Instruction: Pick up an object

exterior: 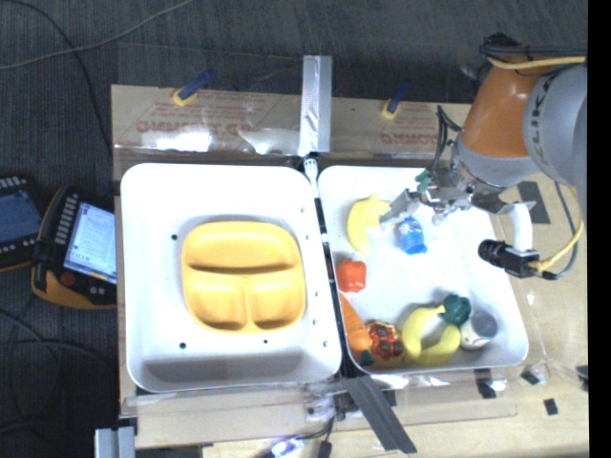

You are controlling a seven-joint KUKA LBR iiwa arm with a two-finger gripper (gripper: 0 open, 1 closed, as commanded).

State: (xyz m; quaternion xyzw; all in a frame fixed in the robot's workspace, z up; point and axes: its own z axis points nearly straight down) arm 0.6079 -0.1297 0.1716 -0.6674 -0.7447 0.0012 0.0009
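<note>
Note that the hand (427,201), fingers spread and holding nothing, hovers just above the small blue plastic object (411,236).

- The bench (229,113) carries two shallow white bins side by side.
- The left bin (153,284) sits toward nine o'clock, touching the right bin (506,342) toward three o'clock.
- Clear plastic sheeting (220,127) lies along the bench's twelve o'clock edge.

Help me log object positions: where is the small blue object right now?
In the camera view, the small blue object lies in the upper part of the right bin, just right of the pale yellow piece and below the end effector.
</note>
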